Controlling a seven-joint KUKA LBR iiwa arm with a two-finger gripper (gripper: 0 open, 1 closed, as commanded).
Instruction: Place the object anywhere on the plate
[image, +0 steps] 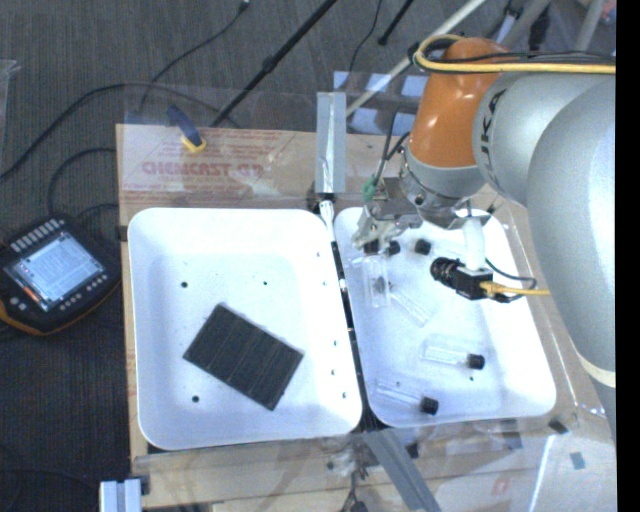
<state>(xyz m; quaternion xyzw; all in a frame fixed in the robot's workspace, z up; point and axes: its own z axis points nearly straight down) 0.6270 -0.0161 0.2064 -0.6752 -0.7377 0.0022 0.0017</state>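
A dark, ribbed rectangular plate (243, 356) lies tilted on the floor of the left bin (160, 250). Several clear plastic tubes with black caps lie in the right bin (520, 390): one (378, 284) just below the gripper, one (411, 306) beside it, one (452, 355) at mid-right, and one (407, 399) near the front wall. My gripper (386, 238) hangs under the orange wrist band, low over the far left corner of the right bin, right above the nearest tube. The wrist hides the gripper's tips.
The grey arm covers the right side of the view and part of the right bin. A black and yellow cable plug (457, 276) hangs over that bin. The wall between the two bins (343, 300) separates the tubes from the plate. A teach pendant (50, 272) lies off the bench at left.
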